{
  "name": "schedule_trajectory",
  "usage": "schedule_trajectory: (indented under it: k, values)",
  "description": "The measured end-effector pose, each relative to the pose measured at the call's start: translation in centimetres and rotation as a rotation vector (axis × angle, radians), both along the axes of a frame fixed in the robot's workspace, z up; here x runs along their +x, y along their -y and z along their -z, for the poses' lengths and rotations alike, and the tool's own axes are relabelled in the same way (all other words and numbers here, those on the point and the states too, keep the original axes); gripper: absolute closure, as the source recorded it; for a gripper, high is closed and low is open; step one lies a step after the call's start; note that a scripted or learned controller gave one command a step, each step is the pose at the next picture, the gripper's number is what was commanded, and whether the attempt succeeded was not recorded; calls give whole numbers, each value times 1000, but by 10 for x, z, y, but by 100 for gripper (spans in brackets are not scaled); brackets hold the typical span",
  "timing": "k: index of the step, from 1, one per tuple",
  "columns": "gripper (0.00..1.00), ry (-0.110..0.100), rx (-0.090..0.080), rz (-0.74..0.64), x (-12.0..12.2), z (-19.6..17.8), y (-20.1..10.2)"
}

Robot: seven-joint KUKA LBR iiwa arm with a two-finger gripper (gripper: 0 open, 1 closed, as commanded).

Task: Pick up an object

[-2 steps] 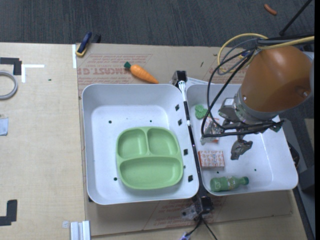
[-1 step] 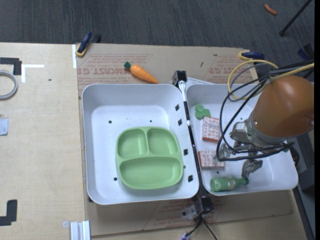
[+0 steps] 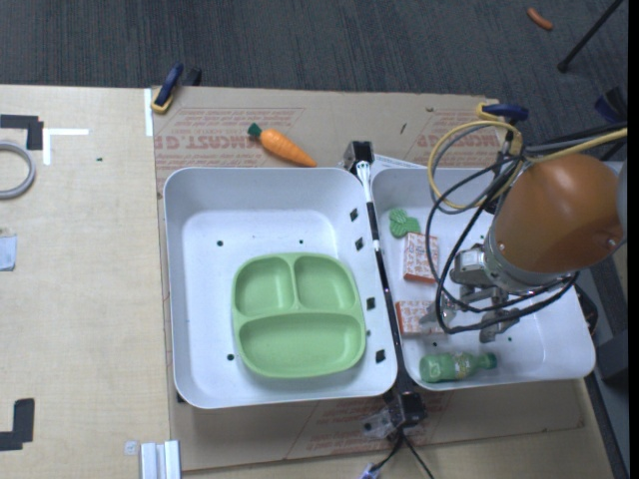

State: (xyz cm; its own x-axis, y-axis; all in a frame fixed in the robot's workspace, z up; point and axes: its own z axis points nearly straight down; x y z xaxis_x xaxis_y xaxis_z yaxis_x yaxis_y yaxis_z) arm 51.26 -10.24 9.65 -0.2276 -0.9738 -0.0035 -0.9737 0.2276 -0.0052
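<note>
My gripper is low inside the right bin, under the orange wrist band and a tangle of cables. Just left of it lies a small red-and-white carton, partly hidden by the gripper body. A second red-and-white carton lies further back. A green bottle lies on its side along the bin's front wall, just below the gripper. A small green leafy toy sits near the bin's back left. I see nothing lifted off the bin floor.
The left bin holds a green divided plate. A toy carrot lies on the cardboard behind the bins. Yellow and black cables loop over the right bin's back. A blue clamp sits at the cardboard's back left.
</note>
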Motion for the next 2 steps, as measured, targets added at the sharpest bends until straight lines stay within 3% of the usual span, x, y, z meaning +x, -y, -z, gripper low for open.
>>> schedule_trajectory:
  k: [1, 2]
  values:
    - [0, -1, 1, 257, -15, -96, -48]
    - [0, -1, -1, 329, -14, -4, 5]
